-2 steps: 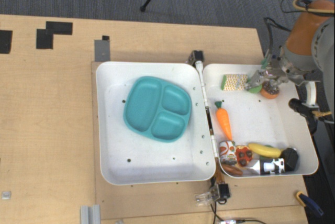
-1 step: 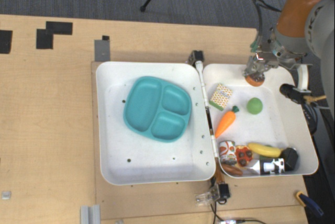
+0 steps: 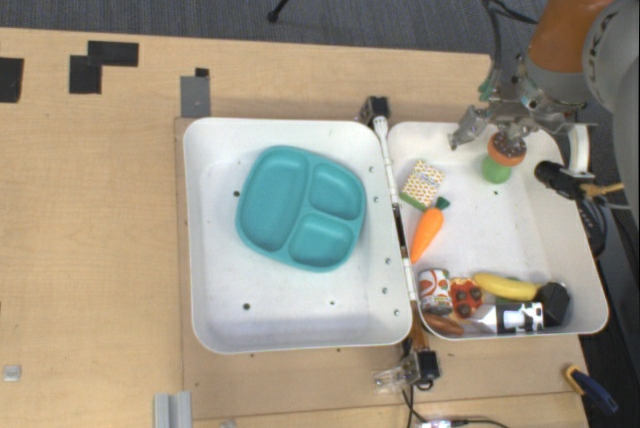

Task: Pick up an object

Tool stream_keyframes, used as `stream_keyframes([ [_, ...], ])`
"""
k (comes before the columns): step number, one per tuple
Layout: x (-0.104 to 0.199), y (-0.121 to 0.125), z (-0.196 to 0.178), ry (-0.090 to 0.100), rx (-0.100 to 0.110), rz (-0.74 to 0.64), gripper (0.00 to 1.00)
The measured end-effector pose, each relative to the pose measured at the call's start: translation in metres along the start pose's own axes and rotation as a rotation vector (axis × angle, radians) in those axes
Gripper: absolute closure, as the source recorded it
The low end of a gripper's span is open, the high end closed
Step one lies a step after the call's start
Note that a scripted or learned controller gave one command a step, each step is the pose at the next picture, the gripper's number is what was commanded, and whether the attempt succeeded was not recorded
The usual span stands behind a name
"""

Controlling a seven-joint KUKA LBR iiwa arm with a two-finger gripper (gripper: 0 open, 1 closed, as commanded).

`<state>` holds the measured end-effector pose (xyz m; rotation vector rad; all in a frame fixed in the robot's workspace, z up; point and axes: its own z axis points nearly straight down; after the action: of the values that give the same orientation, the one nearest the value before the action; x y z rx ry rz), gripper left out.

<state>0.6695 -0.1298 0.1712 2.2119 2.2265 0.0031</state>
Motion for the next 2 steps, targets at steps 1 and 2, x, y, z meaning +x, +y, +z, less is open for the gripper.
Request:
stream_keyframes([
  [1, 0.037, -0.019, 0.072, -0.001, -0.009, 0.004, 0.00],
  [2, -0.055, 0.002, 0.078, 0.009, 0.007, 0.003, 0.00],
])
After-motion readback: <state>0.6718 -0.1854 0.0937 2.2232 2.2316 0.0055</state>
